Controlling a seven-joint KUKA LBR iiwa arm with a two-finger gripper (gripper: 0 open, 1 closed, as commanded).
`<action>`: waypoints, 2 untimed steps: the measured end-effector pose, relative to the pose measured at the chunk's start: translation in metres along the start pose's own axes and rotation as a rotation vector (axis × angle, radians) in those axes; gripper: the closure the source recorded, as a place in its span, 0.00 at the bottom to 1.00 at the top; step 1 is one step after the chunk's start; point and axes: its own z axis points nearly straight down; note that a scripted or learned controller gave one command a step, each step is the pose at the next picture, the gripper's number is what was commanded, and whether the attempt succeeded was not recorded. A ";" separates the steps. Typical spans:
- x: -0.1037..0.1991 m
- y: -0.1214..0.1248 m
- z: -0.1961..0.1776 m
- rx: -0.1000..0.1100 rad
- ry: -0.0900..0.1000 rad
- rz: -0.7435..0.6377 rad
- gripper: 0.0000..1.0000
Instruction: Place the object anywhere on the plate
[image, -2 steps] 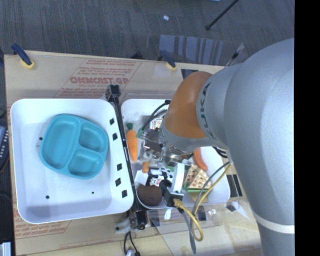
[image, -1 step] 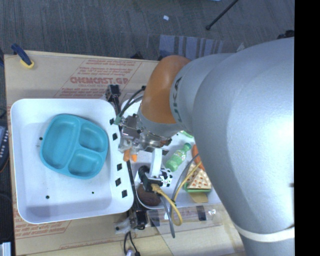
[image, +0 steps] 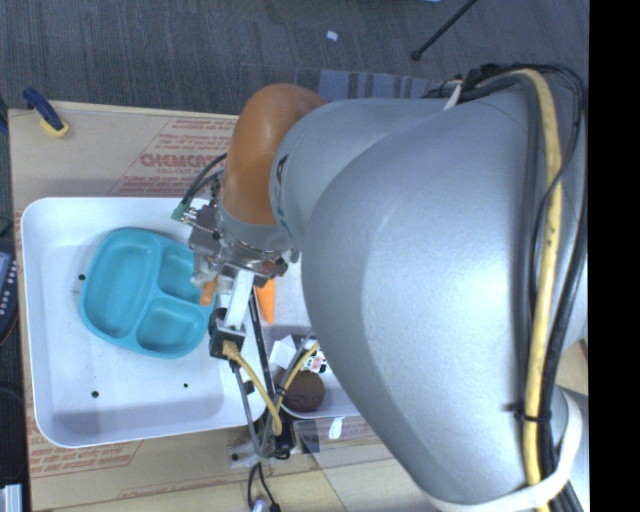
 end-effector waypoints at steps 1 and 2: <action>0.033 -0.025 -0.040 -0.004 0.001 -0.224 1.00; 0.033 -0.026 -0.039 -0.003 0.000 -0.225 0.00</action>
